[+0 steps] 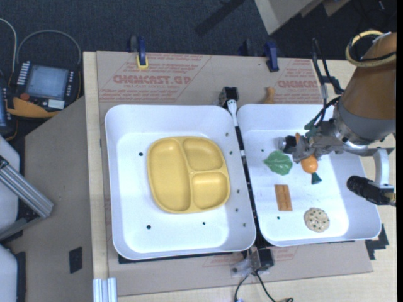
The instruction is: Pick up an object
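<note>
Near the right bin's point(271, 234) centre, the claw point(301, 148) hovers.

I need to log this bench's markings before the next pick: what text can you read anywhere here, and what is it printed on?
"CHEMCAST. G P": red print on the brown board behind the left bin.
"CHEMCAST": same red print, cut off by the arm, behind the right bin.
Handheld pendant screen, far left: too small to read.

Red "CHEMCAST" lettering, twice, on the brown board point(189, 74) under the bins.
</note>
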{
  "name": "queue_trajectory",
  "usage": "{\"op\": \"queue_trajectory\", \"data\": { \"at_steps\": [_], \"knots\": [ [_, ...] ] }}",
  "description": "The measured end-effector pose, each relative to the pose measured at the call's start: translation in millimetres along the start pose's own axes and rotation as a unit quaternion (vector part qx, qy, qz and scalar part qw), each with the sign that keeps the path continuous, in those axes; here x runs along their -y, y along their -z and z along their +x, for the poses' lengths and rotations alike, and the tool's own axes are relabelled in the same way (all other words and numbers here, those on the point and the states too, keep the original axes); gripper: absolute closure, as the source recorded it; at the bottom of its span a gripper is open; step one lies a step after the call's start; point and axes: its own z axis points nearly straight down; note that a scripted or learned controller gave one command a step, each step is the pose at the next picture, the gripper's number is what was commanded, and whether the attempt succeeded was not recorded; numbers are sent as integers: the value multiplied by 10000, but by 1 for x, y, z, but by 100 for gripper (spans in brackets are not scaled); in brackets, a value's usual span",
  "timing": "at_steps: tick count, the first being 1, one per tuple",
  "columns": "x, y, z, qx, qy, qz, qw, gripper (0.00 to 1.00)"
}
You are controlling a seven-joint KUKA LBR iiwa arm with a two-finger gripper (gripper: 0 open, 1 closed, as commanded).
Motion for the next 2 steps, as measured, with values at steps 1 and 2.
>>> {"op": "queue_trajectory", "data": {
  "at_steps": [1,2],
  "knots": [
    [5,12,55,-14,29,5,10000,100],
    [6,22,107,-9,24,1,10000,100]
  ]
}}
